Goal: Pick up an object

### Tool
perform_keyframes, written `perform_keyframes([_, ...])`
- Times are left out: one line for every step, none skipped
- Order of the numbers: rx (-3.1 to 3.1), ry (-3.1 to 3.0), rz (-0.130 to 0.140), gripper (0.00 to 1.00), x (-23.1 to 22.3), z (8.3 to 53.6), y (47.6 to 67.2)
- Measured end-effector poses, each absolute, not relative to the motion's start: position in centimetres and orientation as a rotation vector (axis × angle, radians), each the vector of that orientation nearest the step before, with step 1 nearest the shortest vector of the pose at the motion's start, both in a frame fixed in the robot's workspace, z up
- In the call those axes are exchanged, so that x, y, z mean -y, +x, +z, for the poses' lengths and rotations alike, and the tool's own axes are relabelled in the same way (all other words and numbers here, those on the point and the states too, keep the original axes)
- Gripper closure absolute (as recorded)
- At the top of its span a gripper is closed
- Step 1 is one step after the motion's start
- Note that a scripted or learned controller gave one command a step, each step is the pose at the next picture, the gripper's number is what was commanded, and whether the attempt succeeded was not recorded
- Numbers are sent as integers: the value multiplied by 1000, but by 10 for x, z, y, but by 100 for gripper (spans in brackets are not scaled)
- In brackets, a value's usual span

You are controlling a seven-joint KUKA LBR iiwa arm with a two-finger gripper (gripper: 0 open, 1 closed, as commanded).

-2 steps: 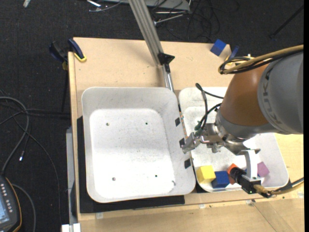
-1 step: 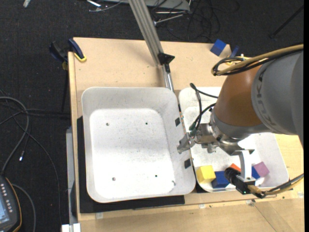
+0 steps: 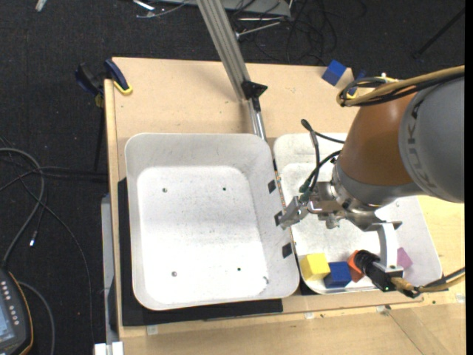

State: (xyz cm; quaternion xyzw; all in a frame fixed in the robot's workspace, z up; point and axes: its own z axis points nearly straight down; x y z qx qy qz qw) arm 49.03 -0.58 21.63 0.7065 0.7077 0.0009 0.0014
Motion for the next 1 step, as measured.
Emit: perform_keyframes([-2232,2213,2,0,-46,217,489])
